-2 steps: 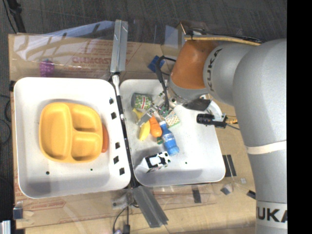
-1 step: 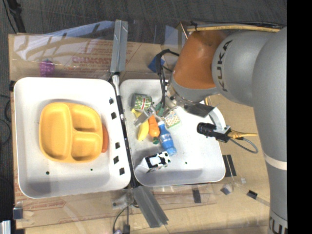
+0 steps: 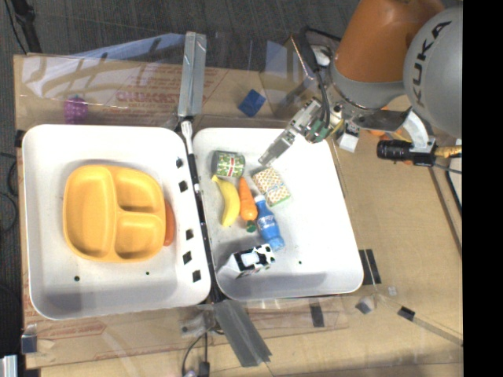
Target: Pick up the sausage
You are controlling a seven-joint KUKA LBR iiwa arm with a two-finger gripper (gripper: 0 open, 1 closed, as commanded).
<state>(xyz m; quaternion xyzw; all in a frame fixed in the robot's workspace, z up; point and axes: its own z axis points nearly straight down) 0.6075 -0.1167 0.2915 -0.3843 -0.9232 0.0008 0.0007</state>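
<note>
Beside yellow plastic tray [image 3: 110, 210], left bin: smooth reddish sausage [image 3: 170, 225], cylindrical.

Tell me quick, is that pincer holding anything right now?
Pincer: cannot be told if open or closed; nothing visible in it. It hangs over the right bin, beside the checkered box.
</note>
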